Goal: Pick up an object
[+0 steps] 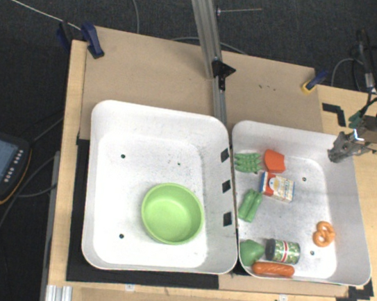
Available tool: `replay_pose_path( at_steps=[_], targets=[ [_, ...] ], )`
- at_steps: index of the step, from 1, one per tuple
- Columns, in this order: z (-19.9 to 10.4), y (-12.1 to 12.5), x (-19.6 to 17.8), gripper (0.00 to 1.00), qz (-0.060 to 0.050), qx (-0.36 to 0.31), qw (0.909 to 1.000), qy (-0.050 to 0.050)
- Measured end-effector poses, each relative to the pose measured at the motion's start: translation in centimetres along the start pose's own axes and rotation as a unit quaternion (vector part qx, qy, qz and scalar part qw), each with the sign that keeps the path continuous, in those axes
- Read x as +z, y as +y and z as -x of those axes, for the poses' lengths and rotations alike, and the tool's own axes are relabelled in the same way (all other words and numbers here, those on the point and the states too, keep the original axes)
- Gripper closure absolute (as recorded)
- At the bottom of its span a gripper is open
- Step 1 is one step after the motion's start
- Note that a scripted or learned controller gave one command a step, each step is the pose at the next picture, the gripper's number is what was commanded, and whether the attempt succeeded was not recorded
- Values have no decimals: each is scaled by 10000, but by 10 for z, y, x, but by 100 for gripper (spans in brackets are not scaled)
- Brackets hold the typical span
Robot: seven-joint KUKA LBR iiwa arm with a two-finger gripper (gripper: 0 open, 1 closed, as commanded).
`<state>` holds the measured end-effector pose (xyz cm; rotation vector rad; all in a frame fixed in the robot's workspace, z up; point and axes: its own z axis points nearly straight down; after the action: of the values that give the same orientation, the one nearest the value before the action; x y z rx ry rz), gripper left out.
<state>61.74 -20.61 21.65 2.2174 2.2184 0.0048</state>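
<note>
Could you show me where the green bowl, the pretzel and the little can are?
green bowl (172, 213): camera view, on the middle of its inside.
pretzel (324, 234): camera view, on its twisted middle.
can (282, 251): camera view, on its labelled side.

Glossy white plastic bins (107, 134), matt green bowl (172, 212), bare wooden bench (151, 71).

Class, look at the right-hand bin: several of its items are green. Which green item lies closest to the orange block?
The ridged green piece at the bin's upper left, just left of the orange block. The green pickle-shaped one and the green lump lie further down.
</note>
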Motion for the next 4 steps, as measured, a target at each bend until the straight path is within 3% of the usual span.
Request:
replay_pose_path(
  at_steps=[1,3,4],
  targets=[
    [-49,-2,7,100,-24,-17,10000,12],
    [-169,-7,-15,100,-21,-26,10000,16],
    [-220,-22,-11,100,-27,-22,10000,13]
  ],
)
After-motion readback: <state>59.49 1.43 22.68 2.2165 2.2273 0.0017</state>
